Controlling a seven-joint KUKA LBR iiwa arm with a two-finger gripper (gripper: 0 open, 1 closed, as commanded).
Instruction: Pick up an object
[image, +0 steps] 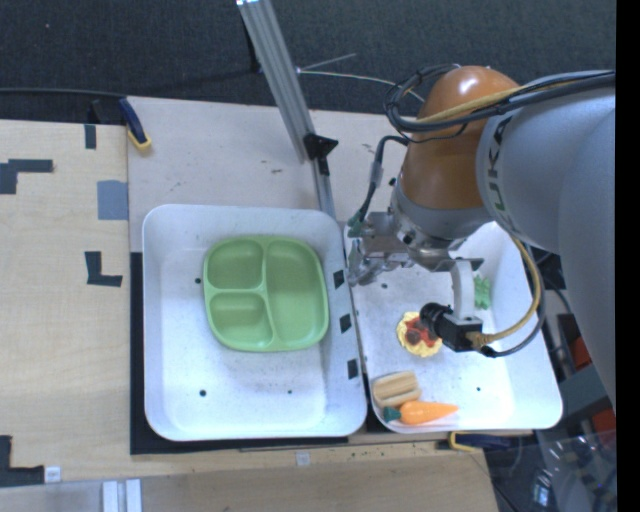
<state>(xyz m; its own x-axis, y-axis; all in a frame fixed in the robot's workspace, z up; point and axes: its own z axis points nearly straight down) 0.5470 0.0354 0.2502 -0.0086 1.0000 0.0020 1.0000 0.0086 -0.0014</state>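
Note:
The right bin (520, 395) holds several toy foods. A yellow and red piece (415, 337) lies near its middle. At the front edge a tan bread roll (393, 386) sits beside an orange carrot (430, 411). A small green piece (484, 292) shows past the arm on the right. My gripper (364, 263) hangs low over the right bin's back left corner, close to the wall between the bins. It is well behind the yellow and red piece, and I see nothing held in it.
A green divided plate (266, 293) lies in the left bin (175, 390). A grey metal post (285, 85) slants down to the bins' back edge. The arm's black cable fitting (455, 327) hangs just right of the yellow and red piece.

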